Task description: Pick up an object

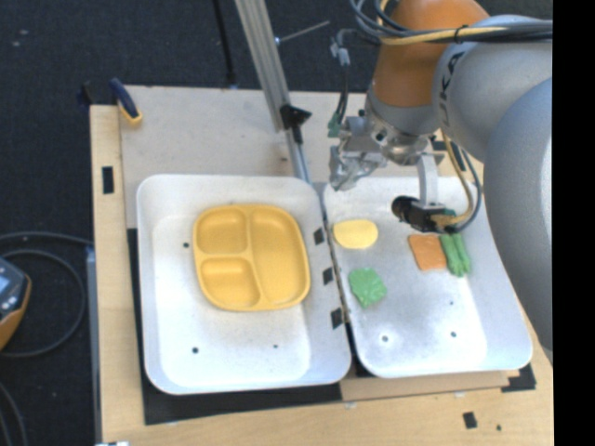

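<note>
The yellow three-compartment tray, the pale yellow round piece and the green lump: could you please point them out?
yellow three-compartment tray (251, 255), camera view, central divider.
pale yellow round piece (355, 234), camera view, its middle.
green lump (367, 287), camera view, its middle.

two bins (158, 360), one tray (251, 255) — four small objects (356, 234)

1 fixed camera above, slanting down on 2 bins (158, 249).

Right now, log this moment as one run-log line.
gripper: above right bin far edge | holding: nothing visible | nearest: yellow disc | left bin: yellow tray
</note>
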Controlling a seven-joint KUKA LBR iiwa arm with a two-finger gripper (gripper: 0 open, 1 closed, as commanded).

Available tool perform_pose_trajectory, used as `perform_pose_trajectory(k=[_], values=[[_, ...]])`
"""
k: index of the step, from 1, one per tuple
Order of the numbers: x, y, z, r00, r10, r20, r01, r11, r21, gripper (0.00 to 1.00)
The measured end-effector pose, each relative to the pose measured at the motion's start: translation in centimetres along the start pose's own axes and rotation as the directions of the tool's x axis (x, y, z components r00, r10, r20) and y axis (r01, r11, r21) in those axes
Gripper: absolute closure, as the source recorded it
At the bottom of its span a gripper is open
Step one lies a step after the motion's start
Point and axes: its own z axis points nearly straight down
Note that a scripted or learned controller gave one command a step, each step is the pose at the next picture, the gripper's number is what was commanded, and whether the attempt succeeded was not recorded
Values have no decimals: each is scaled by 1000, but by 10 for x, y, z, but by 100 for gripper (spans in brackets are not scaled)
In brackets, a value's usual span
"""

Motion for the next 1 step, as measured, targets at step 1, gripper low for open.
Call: perform_pose_trajectory(k=[1], values=[[58,4,-4,1000,-1,-1,1,1000,-2,100]])
